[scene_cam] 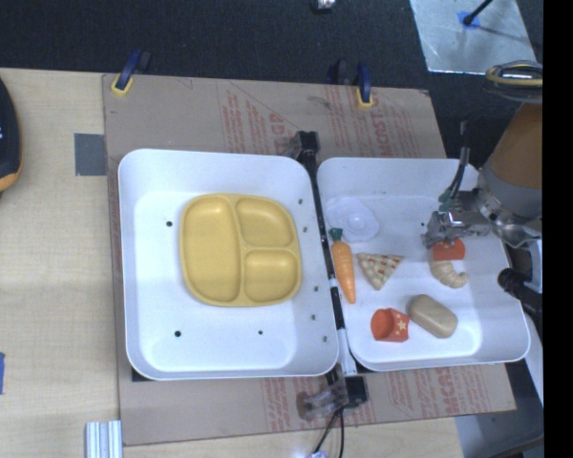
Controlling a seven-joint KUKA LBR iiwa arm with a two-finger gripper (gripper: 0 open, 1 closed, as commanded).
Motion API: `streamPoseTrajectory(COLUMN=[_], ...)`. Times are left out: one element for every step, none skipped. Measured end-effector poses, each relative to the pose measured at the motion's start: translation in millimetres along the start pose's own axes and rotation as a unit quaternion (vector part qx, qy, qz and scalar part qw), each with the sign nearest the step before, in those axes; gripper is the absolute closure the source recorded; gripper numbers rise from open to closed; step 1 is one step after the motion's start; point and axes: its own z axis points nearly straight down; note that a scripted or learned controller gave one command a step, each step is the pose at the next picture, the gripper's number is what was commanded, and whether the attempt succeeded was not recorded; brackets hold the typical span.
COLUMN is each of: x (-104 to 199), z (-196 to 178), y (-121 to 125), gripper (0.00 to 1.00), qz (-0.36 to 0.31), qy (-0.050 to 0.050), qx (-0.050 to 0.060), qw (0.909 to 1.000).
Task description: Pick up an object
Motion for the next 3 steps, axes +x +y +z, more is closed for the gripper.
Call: streamPoseTrajectory(x=[46.4,130.8,190.3], z=[-69.0,-98.6,-99.4], y=[-41.9,-43.9,14.3], gripper=[1.0,1.0,1.0], qz=[0.0,-0.002,-0.002], qy=[0.0,-0.001,-0.001], qx=[0.0,-0.003,-0.004], qw=[1.0,1.0,1.0])
